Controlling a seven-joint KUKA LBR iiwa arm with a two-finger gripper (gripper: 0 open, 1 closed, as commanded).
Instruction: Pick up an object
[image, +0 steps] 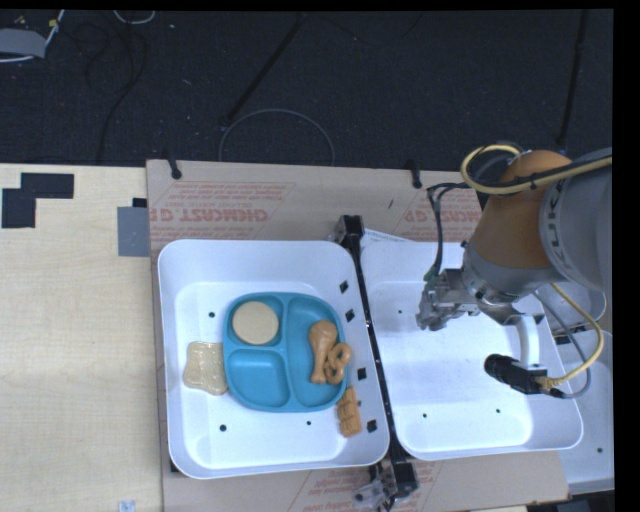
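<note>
**Gripper over the right bin, objects in the left**

The gripper (432, 312) hangs at the ten o'clock part of the right bin (470, 420), near its left wall; whether it is apart or together cannot be told, and nothing shows in its grasp. The objects lie in the left bin (250, 255), well apart from the gripper. A blue tray (262, 385) sits at that bin's centre; a round tan disc (255, 322) fills its ten o'clock compartment; a twisted tan piece (327, 352) lies in its three o'clock compartment. A pale flat piece (206, 367) touches the tray's nine o'clock edge; a small brown piece (348, 411) lies at the tray's five o'clock corner, beside the bin wall. Both bins rest on the bench (70, 350).
</note>
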